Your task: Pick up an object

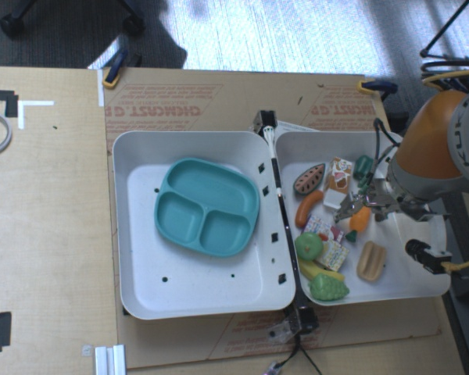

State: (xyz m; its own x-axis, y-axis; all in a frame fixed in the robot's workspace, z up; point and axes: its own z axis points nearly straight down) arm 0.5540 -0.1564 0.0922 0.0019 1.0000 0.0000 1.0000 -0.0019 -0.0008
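Note:
The right bin (422,287) holds several toy foods: a brown bun (309,178), a small printed carton (340,173), an orange sausage (308,207), an orange ball (361,220), a green apple (308,246), a tan bread piece (371,260), a yellow banana (322,271) and a green leafy piece (329,288). My gripper (350,208) hangs low over the middle of this bin, just left of the orange ball and below the carton. The grey wrist and orange band (434,135) reach in from the right and hide part of the bin's right side.
A teal divided plate (207,207) lies in the left bin (133,287). A black clip (265,120) sits where the two bins meet at the back. Both bins rest on brown cardboard (203,104) over a light wooden bench.

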